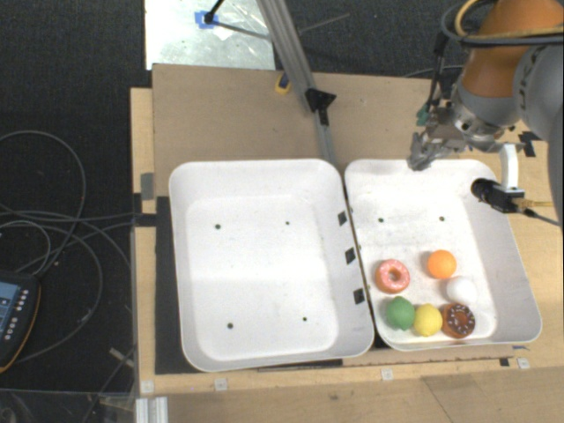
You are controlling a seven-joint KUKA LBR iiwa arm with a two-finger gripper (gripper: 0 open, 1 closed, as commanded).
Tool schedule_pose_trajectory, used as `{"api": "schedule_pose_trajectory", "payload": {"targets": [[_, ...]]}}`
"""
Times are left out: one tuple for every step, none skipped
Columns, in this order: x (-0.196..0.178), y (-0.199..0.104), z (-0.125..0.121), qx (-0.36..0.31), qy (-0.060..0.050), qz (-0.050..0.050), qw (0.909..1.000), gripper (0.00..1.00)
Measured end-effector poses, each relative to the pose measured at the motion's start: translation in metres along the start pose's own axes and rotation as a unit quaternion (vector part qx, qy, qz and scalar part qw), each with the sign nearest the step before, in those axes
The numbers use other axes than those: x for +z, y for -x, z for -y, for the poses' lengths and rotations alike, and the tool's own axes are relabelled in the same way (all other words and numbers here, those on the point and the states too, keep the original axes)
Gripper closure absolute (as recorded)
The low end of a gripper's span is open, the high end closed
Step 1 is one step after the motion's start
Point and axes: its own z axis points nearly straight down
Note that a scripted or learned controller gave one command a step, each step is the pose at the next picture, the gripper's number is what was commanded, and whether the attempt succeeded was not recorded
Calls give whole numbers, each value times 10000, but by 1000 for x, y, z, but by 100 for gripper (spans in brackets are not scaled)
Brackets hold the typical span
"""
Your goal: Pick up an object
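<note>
White bins sit side by side as my gripper hovers at the right bin's far rim
Six toy foods cluster near that bin's front corner; my view won't settle its grasp

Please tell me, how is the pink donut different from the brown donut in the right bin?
The pink donut has pale pink icing; the brown donut is dark with speckles. The pink one lies nearer the bin's middle, apart from its neighbours; the brown one sits near the front edge, beside the yellow ball. Both are ring-shaped and lie flat.
</note>
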Motion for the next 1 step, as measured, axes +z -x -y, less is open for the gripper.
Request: {"api": "schedule_pose_trajectory", "payload": {"targets": [[2,-57,16,-19,-27,-17,10000,100]]}}
